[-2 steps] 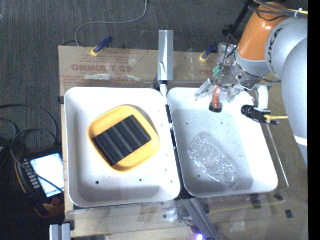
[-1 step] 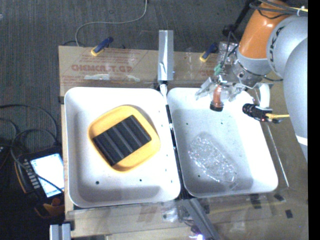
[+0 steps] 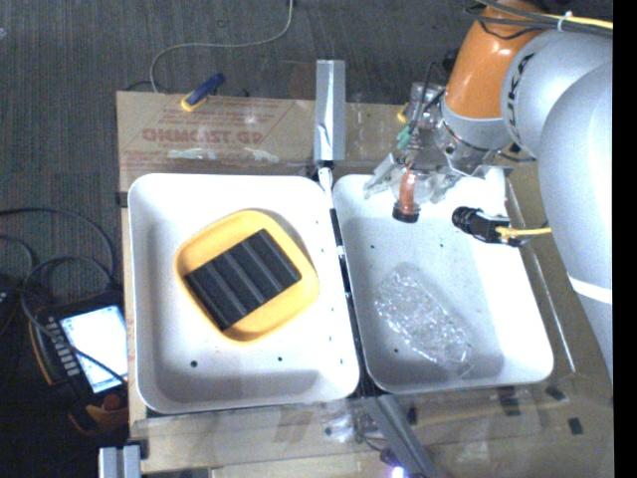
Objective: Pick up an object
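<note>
The 2 bins [image 3: 159,366] look like smooth matt white plastic. At 9 o'clock a glossy yellow tray [image 3: 249,275] carries ribbed black inserts; at 4 o'clock lies crinkled clear plastic [image 3: 423,319].

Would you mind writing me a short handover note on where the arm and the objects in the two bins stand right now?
Gripper: hovering over the far end of the right bin, near its back wall. It appears to carry nothing.
Objects: a clear crinkled plastic item lies in the right bin, nearer the camera than the gripper. A yellow object with a black ribbed top lies in the left bin.
Done: nothing lifted.
Left: pick one object; the plastic item is closest.
</note>
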